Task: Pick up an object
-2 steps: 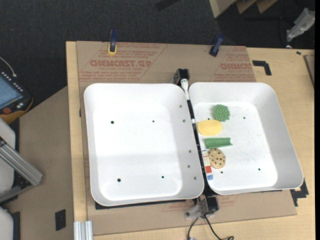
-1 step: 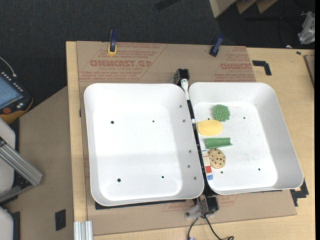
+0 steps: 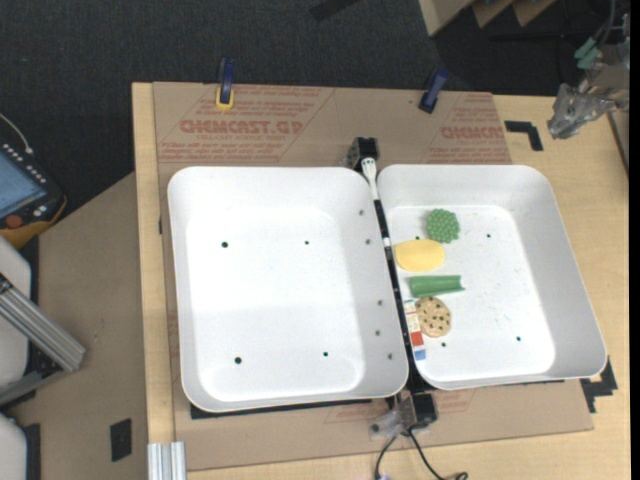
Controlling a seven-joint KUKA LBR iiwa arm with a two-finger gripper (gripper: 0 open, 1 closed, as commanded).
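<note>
White plastic bins sit side by side on the bench, and all the candidates lie in the right bin (image 3: 520,268), crowded along its left wall: a green bumpy ball (image 3: 442,225) farthest from the camera, a yellow lemon-like piece (image 3: 419,256) just beside it, then a flat green strip (image 3: 436,284), a round cookie (image 3: 434,317), and a small red-and-blue item (image 3: 417,340) against the wall. The left bin (image 3: 270,368) lies beside it. The gripper (image 3: 577,108) hangs well apart from them at the upper right, past the bin's far corner; it is too small and blurred to tell its state. A good attempt would likely favour the green bumpy ball or the yellow lemon-like piece, which stand tallest, descending vertically and keeping off the wall.
</note>
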